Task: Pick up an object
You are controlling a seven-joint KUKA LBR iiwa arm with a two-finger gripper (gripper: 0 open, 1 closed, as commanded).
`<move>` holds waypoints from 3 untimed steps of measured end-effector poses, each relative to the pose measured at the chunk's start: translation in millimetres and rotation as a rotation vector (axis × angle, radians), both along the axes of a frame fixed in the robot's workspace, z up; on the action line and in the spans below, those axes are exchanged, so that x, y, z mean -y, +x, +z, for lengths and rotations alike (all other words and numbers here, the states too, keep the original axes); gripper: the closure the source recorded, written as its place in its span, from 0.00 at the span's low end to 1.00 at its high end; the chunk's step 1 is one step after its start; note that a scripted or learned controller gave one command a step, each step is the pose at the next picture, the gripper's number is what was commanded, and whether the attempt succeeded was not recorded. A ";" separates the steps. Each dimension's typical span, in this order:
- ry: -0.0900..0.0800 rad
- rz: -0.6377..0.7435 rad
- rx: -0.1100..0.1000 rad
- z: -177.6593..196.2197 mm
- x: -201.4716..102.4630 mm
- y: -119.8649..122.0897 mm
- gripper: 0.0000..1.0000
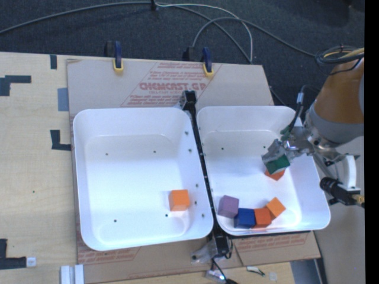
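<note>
Step in hand: I judge I am at the grasp or the first lift over the right bin, with my gripper low at its right side.
Doing it well: I should rise straight and slowly, keeping off the right wall, and check that the piece comes up with me before I carry it anywhere.
Nearest, right bin front: a cluster lies along the front edge of the shallow white plastic right bin. It is a small purple cube, a dark blue cube touching it, an orange-red cube just beside the blue, and a lighter orange cube, tilted, at the right end.
Nearest, left bin: the shallow white plastic left bin holds one orange cube near its front right corner, well apart from everything else.
Task's thing: a small green block sits at my fingertips, with a red-orange piece showing just under it; I cannot tell whether they are one object or two.
Jaws: they look drawn in narrow about the green block, which appears held between them, though the view is small and I judge this cautiously.
Risk: a shallow pinch could let the block slip back into the bin.
Farthest: the bins stand on a brown printed cardboard sheet, held at its back edge by two blue-and-yellow clamps.
</note>
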State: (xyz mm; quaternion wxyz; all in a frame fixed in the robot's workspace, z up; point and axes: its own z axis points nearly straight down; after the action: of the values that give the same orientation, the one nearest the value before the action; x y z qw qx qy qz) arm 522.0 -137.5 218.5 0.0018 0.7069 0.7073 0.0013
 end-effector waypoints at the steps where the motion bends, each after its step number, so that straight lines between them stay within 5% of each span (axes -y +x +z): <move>1: 0.000 0.000 -0.001 52.0 -0.1 0.5 1.00; 3: 0.001 0.004 -0.005 41.7 -90.8 36.0 1.00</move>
State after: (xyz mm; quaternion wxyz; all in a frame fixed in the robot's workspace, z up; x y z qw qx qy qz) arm 558.0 -46.7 260.2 -0.0004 0.7056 0.7087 0.0001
